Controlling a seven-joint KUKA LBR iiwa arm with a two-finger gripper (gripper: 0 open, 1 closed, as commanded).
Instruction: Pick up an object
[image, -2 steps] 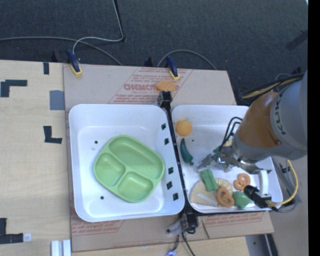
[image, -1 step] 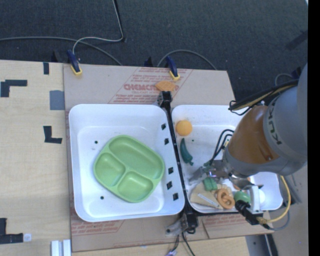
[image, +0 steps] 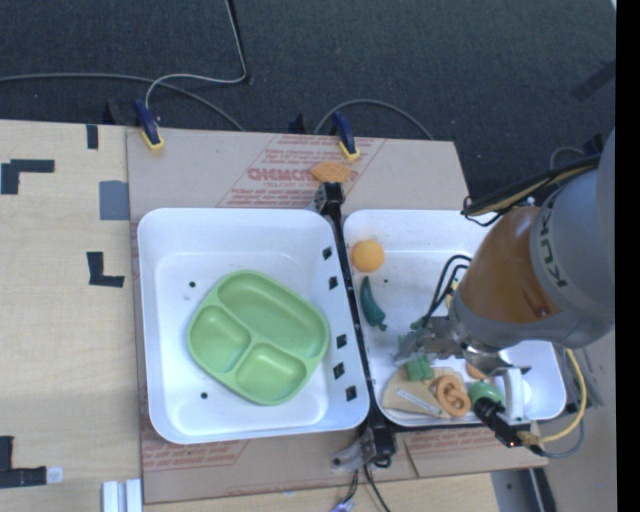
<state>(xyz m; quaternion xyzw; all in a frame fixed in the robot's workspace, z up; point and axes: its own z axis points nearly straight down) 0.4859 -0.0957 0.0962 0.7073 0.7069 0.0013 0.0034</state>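
Tan wedge (image: 415, 372): lower right of the frame, right bin, just beside the gripper; probably light, stiff toy plastic; broad flat faces look slippery, so a pinch across the narrow thickness judged safest.
Orange ring (image: 451, 393): curled pretzel-like piece touching the wedge's right side, near the bin's bottom wall; likely light and rigid; loops offer edges to pinch; long axis runs roughly up-down in the frame.
Pale flat piece (image: 408, 403): under or against the wedge, close to the bottom wall; thin and flat, hard to get fingers beneath; poor first choice by this judgement.
Gripper (image: 420, 343): lower right, low over the cluster, dark metal parts just above the wedge; finger spread cannot be told from this angle; nothing seen between them.
Arm (image: 520, 280): grey with orange band, reaching in from the right edge, covering much of the right bin's middle.
Small green bit (image: 478, 369): peeking out at the wrist's lower edge; too hidden to judge.
Dark green pod (image: 372, 304): centre right, beside the divider wall; slim, slightly curved, long axis near vertical in the frame, leaning to lower right; likely light, smooth, prone to roll; grasp across the middle.
Orange ball (image: 367, 255): above the pod, upper part of the right bin; round, no axis; likely to slip from a shallow pinch.
Right bin (image: 420, 225): white, shallow, centre right.
Green tray (image: 258, 336): left bin, centre left; three compartments, tilted diagonally; wide and flat.
Left bin (image: 165, 260): white, left of the divider.
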